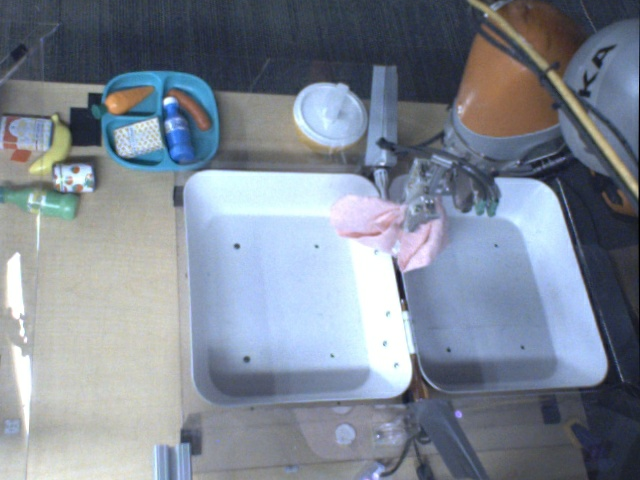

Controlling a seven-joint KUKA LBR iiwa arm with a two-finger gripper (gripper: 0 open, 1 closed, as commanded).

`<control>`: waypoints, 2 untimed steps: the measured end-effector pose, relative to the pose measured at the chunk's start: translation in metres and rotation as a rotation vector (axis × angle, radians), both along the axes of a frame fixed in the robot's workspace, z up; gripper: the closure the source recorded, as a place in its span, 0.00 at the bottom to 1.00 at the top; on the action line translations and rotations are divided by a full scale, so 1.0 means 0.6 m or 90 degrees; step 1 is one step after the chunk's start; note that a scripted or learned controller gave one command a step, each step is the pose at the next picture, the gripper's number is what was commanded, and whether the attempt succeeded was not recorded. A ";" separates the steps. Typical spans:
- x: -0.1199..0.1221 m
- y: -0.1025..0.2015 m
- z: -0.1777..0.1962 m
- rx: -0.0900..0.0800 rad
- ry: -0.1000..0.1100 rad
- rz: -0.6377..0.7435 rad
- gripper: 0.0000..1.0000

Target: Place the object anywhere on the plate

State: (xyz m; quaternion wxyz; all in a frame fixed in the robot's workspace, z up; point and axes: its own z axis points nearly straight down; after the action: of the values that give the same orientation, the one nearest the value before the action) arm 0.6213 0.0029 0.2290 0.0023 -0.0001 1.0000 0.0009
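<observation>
The arm's metal two-finger hand (418, 206) grips a crumpled pink cloth (385, 226) over the bins' shared rim, twelve o'clock side.

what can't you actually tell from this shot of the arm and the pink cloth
- Gripper: blurred and crowded by wrist hardware in the camera view, so its grasp on the pink cloth is unclear.
- Pink cloth: bunched over the seam between the left bin and the right bin; whether it rests or hangs is unclear.
- Blue divided plate: contents too small to name surely.
- Items at the left edge: too small to read.
</observation>
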 end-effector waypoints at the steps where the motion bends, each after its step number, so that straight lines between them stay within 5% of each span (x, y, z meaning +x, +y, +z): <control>1: -0.033 0.083 0.011 0.000 0.000 0.001 1.00; 2: -0.096 0.157 0.013 0.000 0.000 0.002 1.00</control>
State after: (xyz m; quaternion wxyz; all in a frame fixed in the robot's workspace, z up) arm 0.5637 0.0971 0.2366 0.0021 -0.0014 1.0000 0.0012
